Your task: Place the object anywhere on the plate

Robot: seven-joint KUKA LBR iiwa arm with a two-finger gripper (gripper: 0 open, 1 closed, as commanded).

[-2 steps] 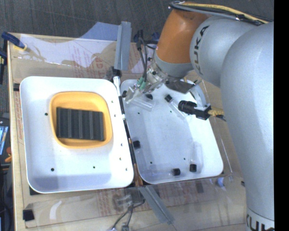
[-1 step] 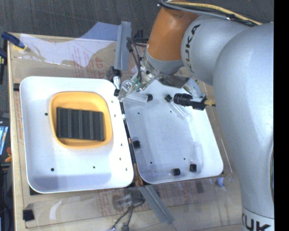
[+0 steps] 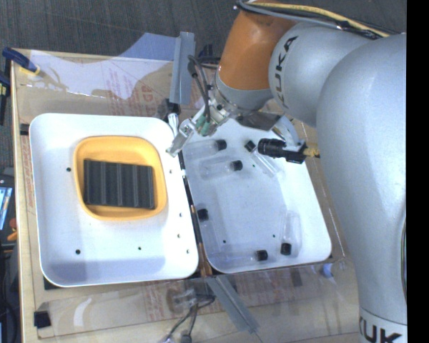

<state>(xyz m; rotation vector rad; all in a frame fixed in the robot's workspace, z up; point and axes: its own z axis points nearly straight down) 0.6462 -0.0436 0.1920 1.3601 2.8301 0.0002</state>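
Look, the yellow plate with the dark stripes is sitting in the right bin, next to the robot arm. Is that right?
Not quite. The camera view shows the yellow plate with its dark stripes sitting in the left bin, not the right one. The right bin holds small clear tubes with black caps, and the robot arm reaches over its top edge.

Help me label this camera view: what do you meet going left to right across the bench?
Left white bin → yellow plate → gripper → right white bin → grey arm.
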